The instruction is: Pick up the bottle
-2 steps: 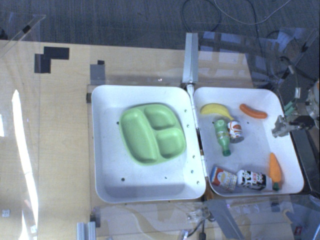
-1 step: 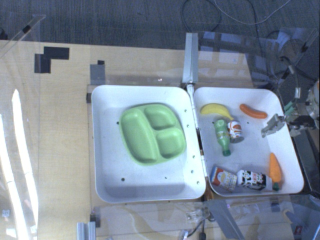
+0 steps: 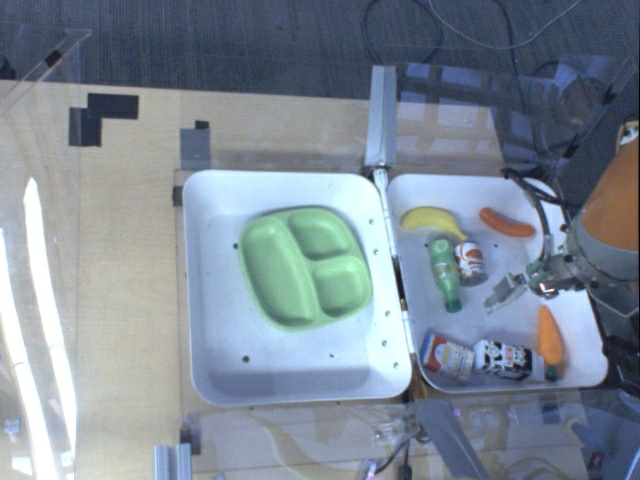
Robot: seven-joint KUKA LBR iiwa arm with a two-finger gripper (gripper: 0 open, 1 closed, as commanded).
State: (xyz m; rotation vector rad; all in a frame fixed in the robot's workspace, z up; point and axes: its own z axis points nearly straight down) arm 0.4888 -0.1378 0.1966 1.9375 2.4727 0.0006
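Right bin (image 3: 590,373) with gripper (image 3: 508,292) poised low, jaws spread wide and holding nothing. The green bottle (image 3: 445,275) lies just left of it, beside a small can (image 3: 470,262) and below a banana (image 3: 433,220), presumably the approach target. A green divided plate (image 3: 305,266) occupies the left bin (image 3: 215,358).

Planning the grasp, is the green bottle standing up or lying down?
Lying down: the green bottle lies flat on the right bin's floor, its full side showing, beside a small can.

Pale wooden bench (image 3: 110,298), grey carpet (image 3: 220,28)
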